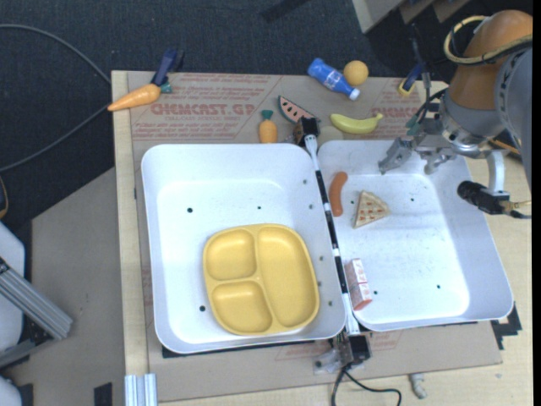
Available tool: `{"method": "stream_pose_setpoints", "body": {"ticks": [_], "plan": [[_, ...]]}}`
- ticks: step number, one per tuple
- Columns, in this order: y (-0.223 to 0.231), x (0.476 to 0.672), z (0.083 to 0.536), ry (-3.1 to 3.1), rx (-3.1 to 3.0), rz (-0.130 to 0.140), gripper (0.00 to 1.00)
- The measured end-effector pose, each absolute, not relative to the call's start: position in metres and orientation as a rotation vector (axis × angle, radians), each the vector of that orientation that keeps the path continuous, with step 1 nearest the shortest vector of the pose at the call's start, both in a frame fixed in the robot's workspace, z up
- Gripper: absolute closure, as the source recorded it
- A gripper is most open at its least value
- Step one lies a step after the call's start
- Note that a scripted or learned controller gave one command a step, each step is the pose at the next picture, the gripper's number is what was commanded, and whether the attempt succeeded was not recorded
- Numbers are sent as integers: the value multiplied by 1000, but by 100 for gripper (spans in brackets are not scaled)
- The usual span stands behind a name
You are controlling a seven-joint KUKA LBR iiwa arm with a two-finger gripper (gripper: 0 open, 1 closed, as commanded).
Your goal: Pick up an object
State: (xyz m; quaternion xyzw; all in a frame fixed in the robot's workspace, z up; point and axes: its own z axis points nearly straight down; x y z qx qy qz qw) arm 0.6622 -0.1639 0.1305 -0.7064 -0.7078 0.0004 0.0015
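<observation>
Camera view: my two-finger gripper (414, 156) hangs spread and empty over the right white bin (473, 286)'s far edge; the tan triangular pizza slice (369, 209) lies toward seven o'clock, apex pointing up-left.

yellow tray (260, 277) sits in left bin (169, 184) | carrot (135, 98), bottle (331, 78), banana (356, 123) (all outside the bins) on desk (211, 108)

Pizza slice (369, 208), sausage (337, 190) and carton (359, 282) lie in right bin (456, 269).
</observation>
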Motion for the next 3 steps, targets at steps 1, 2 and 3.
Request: {"method": "stream_pose_setpoints", "body": {"ticks": [1,2,3], "plan": [[-115,630,84,-2221,-2219,1,0],[-91,601,84,-2221,-2219,1,0],[-114,667,85,-2224,-2221,-1,0]]}}
